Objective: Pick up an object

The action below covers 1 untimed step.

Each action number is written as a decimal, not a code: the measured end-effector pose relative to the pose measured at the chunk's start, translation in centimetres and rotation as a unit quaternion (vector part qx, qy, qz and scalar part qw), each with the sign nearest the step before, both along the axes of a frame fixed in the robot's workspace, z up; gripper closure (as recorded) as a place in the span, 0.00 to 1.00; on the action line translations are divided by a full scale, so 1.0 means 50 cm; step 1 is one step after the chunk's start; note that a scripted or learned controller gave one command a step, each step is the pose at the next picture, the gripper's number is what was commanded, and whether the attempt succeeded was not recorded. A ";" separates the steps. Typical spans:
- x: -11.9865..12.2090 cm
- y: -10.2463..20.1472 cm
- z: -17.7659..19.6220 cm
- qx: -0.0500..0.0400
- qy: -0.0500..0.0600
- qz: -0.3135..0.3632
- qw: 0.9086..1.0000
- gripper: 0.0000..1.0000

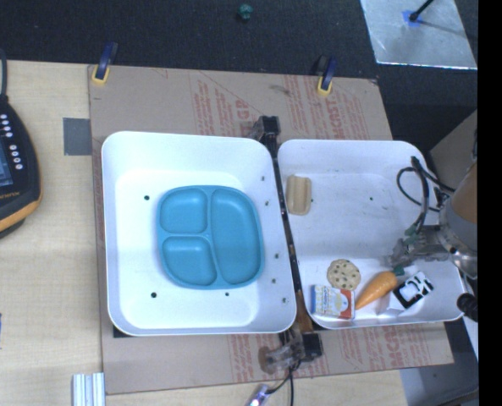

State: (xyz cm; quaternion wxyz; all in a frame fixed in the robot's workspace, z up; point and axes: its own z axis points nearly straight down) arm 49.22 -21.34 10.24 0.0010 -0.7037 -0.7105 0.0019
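In the right bin [352, 163], an orange carrot [376, 289] lies near the front wall, slanting up to the right. My gripper [411, 290] is low in the bin's front right corner, right beside the carrot's thick end and possibly touching it. A round speckled cookie [344, 272] lies just left of the carrot. A small red and white carton [333, 302] rests at the front wall. A tan slice of bread [299, 194] lies against the bin's left wall. Nothing shows lifted off the bin floor.
The left bin [124, 227] holds a blue divided plate [209, 236]. Black cables [416, 189] loop from the arm over the right bin's far right side. A teach pendant [1, 172] sits on the bench at far left. Clamps hold the cardboard at the back.
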 end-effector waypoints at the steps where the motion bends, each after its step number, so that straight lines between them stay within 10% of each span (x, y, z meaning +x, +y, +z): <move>1: 0.040 0.040 0.225 0.000 -0.002 -0.002 1.000 1.00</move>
